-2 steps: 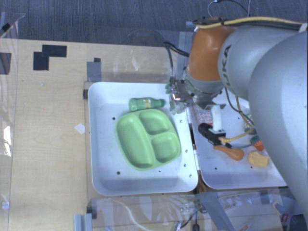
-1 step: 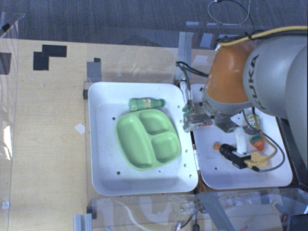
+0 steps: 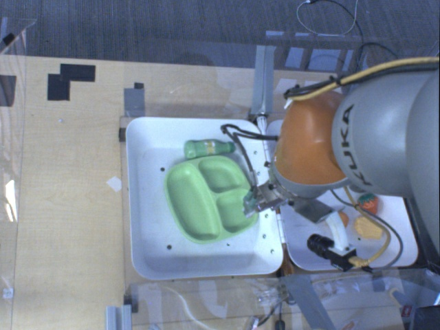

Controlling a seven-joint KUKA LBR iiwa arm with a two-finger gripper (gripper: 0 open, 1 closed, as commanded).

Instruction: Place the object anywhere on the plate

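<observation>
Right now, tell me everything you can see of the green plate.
The green plate is a pale green, plastic-looking divided dish with rounded corners and three compartments: one long one on its left, two smaller on its right. It lies flat, turned at a slant, in the left white bin. A small green bottle lies beside its top edge. The gripper is at its right rim; whether it touches the plate is unclear.

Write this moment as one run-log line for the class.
arm: reaching over left bin | gripper: at green divided plate's right edge | green bottle: lying beside plate | placement: not seen
</observation>
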